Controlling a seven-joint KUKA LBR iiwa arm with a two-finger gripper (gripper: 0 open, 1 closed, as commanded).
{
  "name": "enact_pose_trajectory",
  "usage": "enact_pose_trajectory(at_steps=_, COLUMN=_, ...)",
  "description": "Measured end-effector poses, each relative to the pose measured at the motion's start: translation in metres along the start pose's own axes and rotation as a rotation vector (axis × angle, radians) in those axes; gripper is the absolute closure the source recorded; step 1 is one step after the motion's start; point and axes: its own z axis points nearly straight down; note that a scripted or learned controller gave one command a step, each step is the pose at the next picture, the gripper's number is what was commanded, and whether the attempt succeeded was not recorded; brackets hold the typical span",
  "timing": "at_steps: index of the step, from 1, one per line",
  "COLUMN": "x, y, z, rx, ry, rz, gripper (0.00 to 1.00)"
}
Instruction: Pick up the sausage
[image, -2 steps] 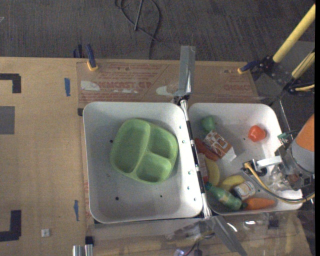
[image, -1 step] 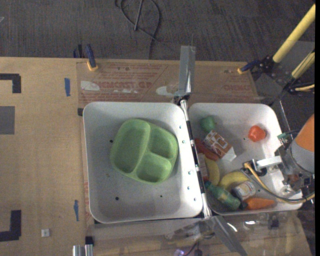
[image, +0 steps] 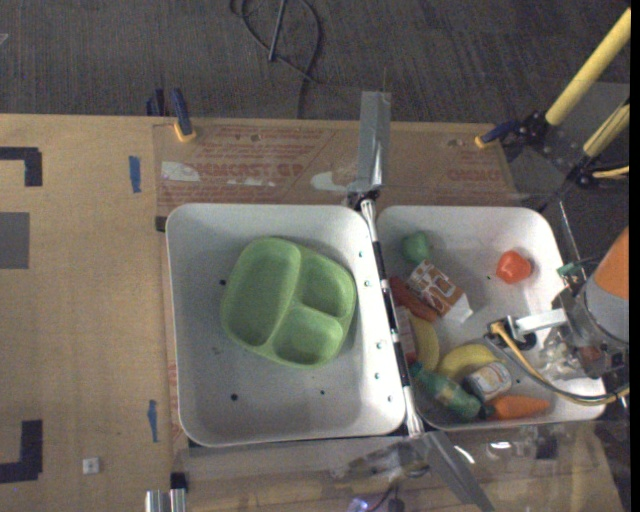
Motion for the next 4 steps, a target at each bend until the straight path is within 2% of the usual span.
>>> enact_pose_trajectory(at_steps=1, x=0.000, y=0.000, z=0.000, rx=0.000, ry=0.000, rz=0.000, gripper=0.00)
enact_pose_trajectory(at_steps=2, x=0.014, y=-0.072, z=0.019, rx=-0.008, ry=0.005, rz=-0.290, gripper=0.00)
enact_pose_trajectory(at_steps=3, x=0.013, y=0.010, z=0.017, rx=0.024, ry=0.011, rz=-0.350, gripper=0.00)
enact_pose_trajectory(at_steps=4, x=0.011, y=0.012, z=0.008, rx=0.014, ry=0.005, rz=-0.351, gripper=1.00)
